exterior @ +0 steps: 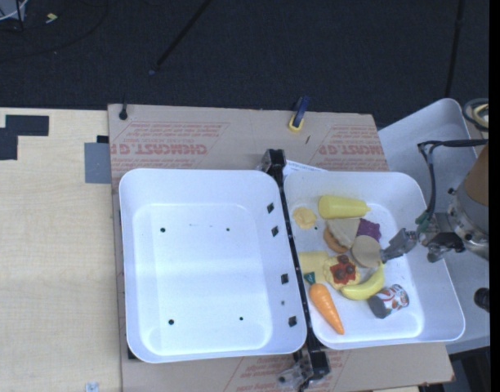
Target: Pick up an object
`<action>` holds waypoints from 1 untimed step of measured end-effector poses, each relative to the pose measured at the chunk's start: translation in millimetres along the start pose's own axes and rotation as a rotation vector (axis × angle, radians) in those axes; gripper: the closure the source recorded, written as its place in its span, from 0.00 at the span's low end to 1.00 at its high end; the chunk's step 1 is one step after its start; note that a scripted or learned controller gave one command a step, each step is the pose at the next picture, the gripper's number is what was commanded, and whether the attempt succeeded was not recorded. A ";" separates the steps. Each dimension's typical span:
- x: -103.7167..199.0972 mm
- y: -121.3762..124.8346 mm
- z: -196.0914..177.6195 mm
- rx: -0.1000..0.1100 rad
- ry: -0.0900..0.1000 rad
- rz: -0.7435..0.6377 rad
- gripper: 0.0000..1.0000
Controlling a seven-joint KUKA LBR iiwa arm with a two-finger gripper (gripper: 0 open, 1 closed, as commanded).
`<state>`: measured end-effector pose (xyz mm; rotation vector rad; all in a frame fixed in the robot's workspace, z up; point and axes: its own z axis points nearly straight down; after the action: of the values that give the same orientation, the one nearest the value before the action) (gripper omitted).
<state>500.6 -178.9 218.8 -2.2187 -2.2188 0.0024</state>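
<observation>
Nearest, at the lower edge of the frame, a black clip (305, 371) sits where the two bins meet. Just above it in the right bin (442, 321), an orange carrot (326, 307) lies slanted at the lower left of the pile, with a small dark can with a red and white label (388, 300) to its right. A yellow banana (366, 286) curves between them, touching a red and dark jumbled piece (342, 269) and a pale yellow block (313, 260) beside the divider. Higher in the pile are a tan round disc (365, 251), a purple piece (368, 228), a small pale yellow round (304, 216) and, topmost, a yellow cylinder-like toy (341, 207). The gripper (395, 247) reaches in from the right of the frame, low over the right bin, its fingers (401, 241) just beside the tan disc; whether they are spread or pressed together I cannot tell, and nothing shows pinched between them. The left bin (136, 260) fills the middle of the frame. Beyond the bins, a brown cardboard sheet (176, 141) covers the counter (46, 243), with a blue and yellow clamp (298, 114) at its far edge.
</observation>
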 end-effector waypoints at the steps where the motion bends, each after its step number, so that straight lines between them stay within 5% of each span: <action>1: -18.7 47.7 130.9 0.007 0.002 -0.003 0.00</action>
<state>547.9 -197.3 87.7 -2.2111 -2.2180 0.0082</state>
